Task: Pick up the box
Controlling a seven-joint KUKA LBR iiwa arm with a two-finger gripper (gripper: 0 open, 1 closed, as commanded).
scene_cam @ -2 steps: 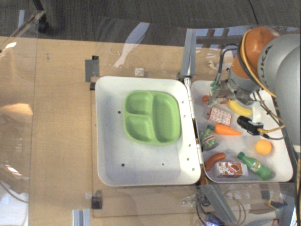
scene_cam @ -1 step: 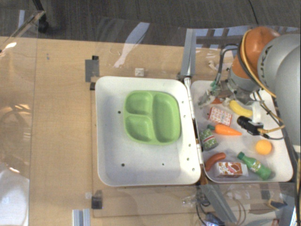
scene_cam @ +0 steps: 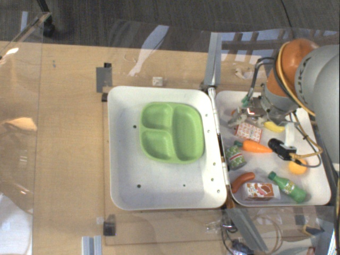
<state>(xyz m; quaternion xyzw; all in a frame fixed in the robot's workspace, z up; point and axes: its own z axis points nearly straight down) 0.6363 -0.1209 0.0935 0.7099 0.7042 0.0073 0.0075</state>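
A small red-and-white box [scene_cam: 248,132] lies in the back left part of the right bin [scene_cam: 319,198]. My gripper [scene_cam: 244,114] hangs just behind and above it, close to the bin's back left corner, and nothing shows in its grasp. A second, larger red-and-white carton [scene_cam: 260,191] lies flat at the bin's front edge, well away from the gripper.
Around the small box lie a carrot [scene_cam: 256,148], a green patterned can [scene_cam: 235,156], a sausage [scene_cam: 242,179], a green bottle [scene_cam: 287,187], a lemon [scene_cam: 297,168] and a banana [scene_cam: 274,126]. The left bin [scene_cam: 127,190] holds a green divided plate [scene_cam: 173,132].
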